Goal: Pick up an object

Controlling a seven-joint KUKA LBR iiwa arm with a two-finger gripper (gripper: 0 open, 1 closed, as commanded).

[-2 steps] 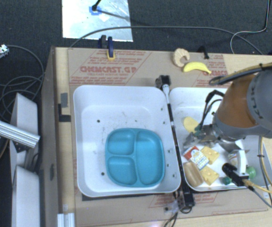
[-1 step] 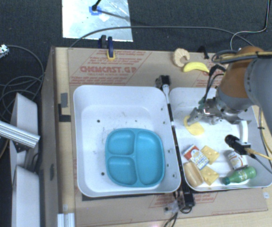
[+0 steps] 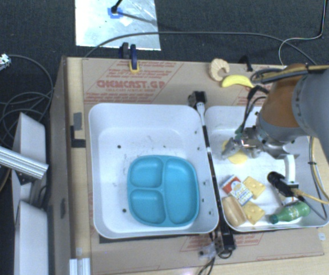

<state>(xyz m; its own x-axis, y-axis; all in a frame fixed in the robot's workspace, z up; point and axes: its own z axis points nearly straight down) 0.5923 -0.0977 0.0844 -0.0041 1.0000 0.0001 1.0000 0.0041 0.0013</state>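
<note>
We see the gripper [image 3: 240, 144] low in the right bin [image 3: 221, 116] at centre right of the frame, poised over a pale yellow piece [image 3: 238, 158], apparently for a grab, though we cannot tell its grip state.

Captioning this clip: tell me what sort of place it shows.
Probably a robotics lab test bench: a robot arm reaches over two white bins on a cardboard-covered bench, with loose cables across dark carpet.
</note>
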